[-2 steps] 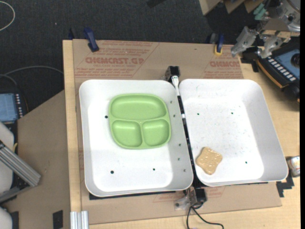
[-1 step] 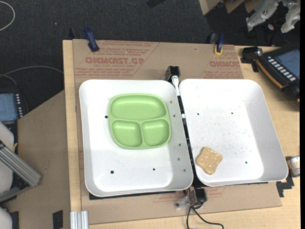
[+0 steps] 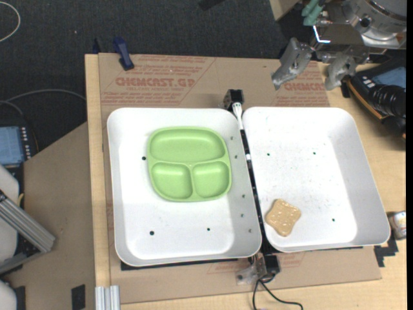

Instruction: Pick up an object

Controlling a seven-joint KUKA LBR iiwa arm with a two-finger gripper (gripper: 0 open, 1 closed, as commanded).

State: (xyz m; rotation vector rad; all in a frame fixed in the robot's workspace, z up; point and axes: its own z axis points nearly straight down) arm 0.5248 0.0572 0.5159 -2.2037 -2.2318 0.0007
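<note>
A tan, cracker-like object lies near the front left corner of the right bin. A light green divided plate rests in the upper middle of the left bin. My gripper hangs open above the back edge of the right bin, high over the cardboard. Its two grey fingers are spread apart with nothing between them. The gripper is well away from both objects.
Both bins sit on a cardboard sheet with red lettering. A black clamp stands where the bins meet at the back. A blue clip lies at the cardboard's back left. Black cables and gear crowd the right side.
</note>
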